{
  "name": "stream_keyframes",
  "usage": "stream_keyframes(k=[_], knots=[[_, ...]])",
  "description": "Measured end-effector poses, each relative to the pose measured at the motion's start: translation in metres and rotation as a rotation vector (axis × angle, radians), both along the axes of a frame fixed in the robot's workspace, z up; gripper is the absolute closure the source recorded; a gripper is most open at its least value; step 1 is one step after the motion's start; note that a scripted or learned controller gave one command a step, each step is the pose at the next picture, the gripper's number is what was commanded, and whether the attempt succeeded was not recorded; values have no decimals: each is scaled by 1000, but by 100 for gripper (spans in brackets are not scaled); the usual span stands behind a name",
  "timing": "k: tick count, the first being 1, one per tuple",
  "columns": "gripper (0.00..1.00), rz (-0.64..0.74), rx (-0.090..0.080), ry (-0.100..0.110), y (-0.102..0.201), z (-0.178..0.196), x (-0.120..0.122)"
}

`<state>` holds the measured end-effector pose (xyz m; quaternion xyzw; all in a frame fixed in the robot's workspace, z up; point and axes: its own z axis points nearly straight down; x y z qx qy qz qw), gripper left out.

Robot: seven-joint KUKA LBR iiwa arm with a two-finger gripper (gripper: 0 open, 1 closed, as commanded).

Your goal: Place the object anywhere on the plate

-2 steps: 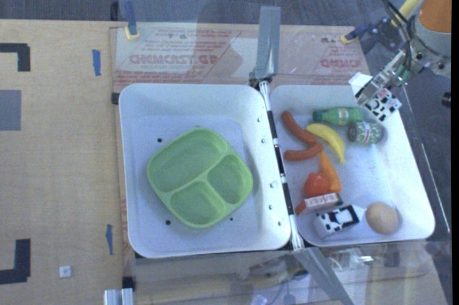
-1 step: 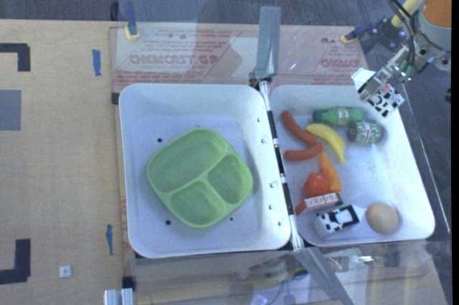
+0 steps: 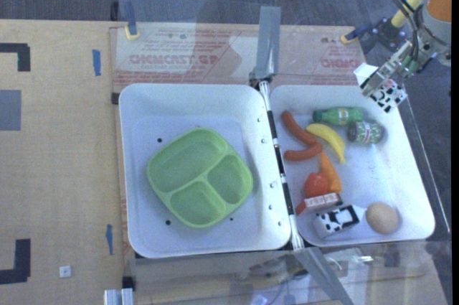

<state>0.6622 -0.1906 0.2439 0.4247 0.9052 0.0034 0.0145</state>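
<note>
Green plate (image 3: 200, 176) sits bare in the left bin (image 3: 136, 110), so we've nothing placed yet. Our pincer (image 3: 382, 86) hovers at the right bin's (image 3: 419, 174) far corner; whether it grips anything, we cannot tell. Banana (image 3: 328, 139), sausages (image 3: 295, 128), bottle (image 3: 338, 115), egg (image 3: 382, 217) all wait there.

Even, bright overhead light; soft shadows; mild blur, perhaps glare on plexiglass (image 3: 193, 38).

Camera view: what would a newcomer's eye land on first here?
The green plate stands out, lying in the left bin with three bare compartments. Next, the food heap in the right bin: banana, two sausages, egg, bottle. The gripper hovers over that bin's far right corner.
</note>
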Motion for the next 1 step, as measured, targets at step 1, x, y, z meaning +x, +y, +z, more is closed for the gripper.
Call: stream_keyframes(k=[1], knots=[[100, 0, -1, -9, 0, 12, 2]])
